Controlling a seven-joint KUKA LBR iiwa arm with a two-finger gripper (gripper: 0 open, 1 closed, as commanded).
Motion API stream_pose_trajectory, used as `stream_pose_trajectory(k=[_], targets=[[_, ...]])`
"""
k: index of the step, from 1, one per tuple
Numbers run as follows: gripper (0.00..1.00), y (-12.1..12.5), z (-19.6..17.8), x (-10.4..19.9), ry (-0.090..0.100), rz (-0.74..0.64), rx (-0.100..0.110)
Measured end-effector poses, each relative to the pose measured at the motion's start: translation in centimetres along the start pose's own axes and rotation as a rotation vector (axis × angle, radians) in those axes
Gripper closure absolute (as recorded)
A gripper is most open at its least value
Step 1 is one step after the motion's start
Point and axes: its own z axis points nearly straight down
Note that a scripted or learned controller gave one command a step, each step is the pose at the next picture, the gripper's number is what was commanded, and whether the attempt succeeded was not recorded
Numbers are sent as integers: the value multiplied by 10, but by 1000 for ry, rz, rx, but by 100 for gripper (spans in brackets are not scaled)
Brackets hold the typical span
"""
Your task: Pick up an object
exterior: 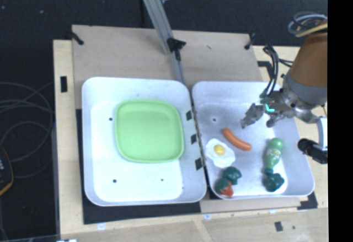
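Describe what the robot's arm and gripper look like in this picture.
The arm is grey with a broad orange band above the wrist. Thin dark cables loop beside it. The gripper is grey metal with two fingers and a small teal light at its base.

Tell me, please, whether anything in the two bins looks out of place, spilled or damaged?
Nothing stands out. The green plate lies flat in the left bin; the sausage, fried egg and other toy foods lie loose in the right bin.
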Motion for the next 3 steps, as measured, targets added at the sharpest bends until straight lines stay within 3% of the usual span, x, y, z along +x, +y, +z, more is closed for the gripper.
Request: stream_pose_trajectory(k=[1,3], targets=[[0,0,0,0,0,0,0],[0,-1,114,-15,0,1,6]])
